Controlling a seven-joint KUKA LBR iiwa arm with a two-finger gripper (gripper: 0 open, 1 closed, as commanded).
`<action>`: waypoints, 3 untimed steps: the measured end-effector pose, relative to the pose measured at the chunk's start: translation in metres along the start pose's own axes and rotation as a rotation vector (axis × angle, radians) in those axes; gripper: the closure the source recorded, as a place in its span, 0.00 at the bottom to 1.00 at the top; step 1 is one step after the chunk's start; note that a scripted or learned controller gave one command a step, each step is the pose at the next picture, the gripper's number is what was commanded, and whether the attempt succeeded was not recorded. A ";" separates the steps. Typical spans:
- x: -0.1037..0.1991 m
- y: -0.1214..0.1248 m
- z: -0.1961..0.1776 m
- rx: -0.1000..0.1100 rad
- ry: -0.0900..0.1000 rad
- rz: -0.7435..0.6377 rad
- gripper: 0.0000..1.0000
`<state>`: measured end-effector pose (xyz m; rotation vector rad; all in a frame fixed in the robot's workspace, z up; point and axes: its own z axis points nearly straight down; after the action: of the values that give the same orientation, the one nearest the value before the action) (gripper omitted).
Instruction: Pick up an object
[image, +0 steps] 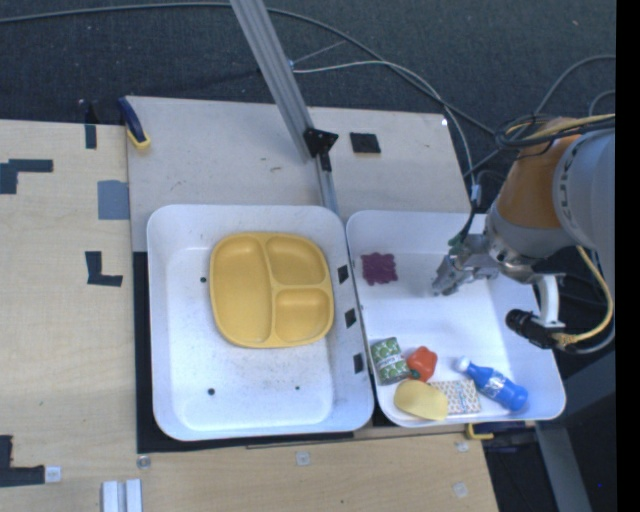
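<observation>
The right bin (520, 330) holds a flat purple piece (379, 267) near its back left. Along its front lie a green patterned packet (388, 357), a small red-orange object (423, 362), a yellow lemon-like object (420, 400), a pale patterned card (460, 396) and a blue bottle (496, 386). My gripper (447, 280) hangs over the bin's upper middle, to the right of the purple piece, with nothing visible between its fingers. The grey arm with its orange band (530, 190) reaches in from the right.
The left bin (180, 300) carries a yellow divided tray (270, 288). A grey metal strut (280, 75) slants down to the gap between the bins. Cables (400, 70) run across the dark back surface. A yellow-blue tool (133, 125) lies at the bench's back left.
</observation>
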<state>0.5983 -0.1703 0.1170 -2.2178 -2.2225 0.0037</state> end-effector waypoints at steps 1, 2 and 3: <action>0.002 -0.010 -0.052 -0.005 0.000 0.002 1.00; 0.000 -0.008 -0.094 -0.006 -0.001 0.001 1.00; -0.010 -0.006 -0.146 -0.007 -0.001 0.001 1.00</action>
<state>0.5923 -0.1803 0.2627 -2.2227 -2.2262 -0.0025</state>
